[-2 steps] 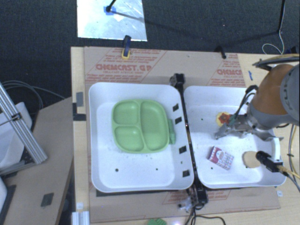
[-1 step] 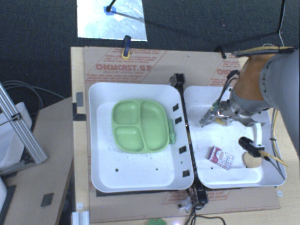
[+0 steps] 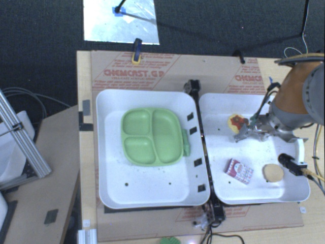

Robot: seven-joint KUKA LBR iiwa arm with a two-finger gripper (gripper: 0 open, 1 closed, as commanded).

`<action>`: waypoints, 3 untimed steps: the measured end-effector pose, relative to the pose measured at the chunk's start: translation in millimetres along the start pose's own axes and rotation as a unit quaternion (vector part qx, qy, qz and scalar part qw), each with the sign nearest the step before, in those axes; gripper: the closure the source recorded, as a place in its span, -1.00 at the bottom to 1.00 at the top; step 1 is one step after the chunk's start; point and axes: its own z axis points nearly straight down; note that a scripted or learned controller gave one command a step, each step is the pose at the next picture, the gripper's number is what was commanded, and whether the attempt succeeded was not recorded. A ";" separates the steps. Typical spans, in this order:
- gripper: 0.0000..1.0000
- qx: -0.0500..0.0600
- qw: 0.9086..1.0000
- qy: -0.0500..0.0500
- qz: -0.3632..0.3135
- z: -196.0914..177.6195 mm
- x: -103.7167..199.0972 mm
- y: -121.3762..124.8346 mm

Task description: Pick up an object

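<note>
In the right bin (image 3: 218,187) lie a small red and yellow thing (image 3: 235,121) near the middle back, a red and white carton (image 3: 239,171) toward the front, and a round tan disc (image 3: 273,173) at the front right. My gripper (image 3: 242,134) hangs low over the right bin, its metal fingers pointing left, their tips just below and right of the red and yellow thing. I cannot tell whether anything sits between them. The left bin (image 3: 109,187) holds a green divided plate (image 3: 152,136).
The grey arm with its orange band (image 3: 299,93) reaches in over the right bin's right side. A black divider with clips (image 3: 199,146) runs between the bins. Cardboard (image 3: 152,70) lies under both bins, with a shiny sheet (image 3: 122,14) behind it.
</note>
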 end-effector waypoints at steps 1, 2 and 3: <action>-1.00 -0.003 1.000 0.001 -0.004 -0.8 -1.1 48.5; -1.00 -0.002 1.000 0.001 -0.005 -1.0 17.1 84.4; -1.00 -0.001 1.000 0.001 -0.001 -59.7 11.5 28.0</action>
